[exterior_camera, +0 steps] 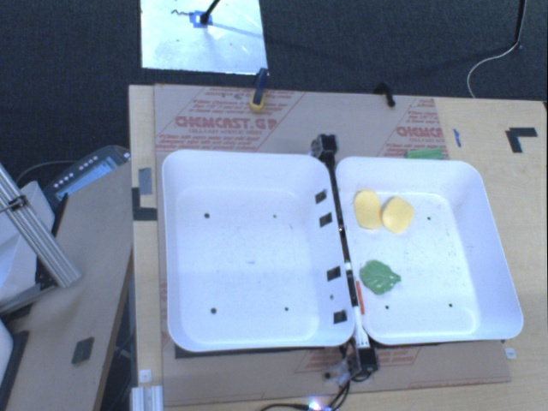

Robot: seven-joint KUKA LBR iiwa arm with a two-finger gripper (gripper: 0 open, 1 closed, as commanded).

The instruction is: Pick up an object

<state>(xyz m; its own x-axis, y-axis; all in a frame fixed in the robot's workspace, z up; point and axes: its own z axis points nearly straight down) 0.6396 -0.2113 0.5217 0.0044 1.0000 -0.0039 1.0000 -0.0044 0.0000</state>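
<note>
Cardboard-topped bench (214,118), right bin (488,229): two yellow pieces (383,211) touching, perhaps leafy green piece (378,276) nearby.

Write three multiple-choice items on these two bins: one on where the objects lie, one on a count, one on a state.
1. Where does the green object lie?
A. In the right bin, near the divider between the bins
B. In the left bin, at its far corner
C. On the cardboard outside both bins

2. How many yellow objects are in the right bin?
A. One
B. Two
C. Four

3. How do the two yellow objects sit?
A. Stacked one on the other
B. In separate bins
C. Side by side, close together

Key: 1 A, the green object rests on the right bin's floor by its left wall. 2 B, two yellow pieces show above the green one. 3 C, they lie next to each other, edges nearly meeting.
</note>
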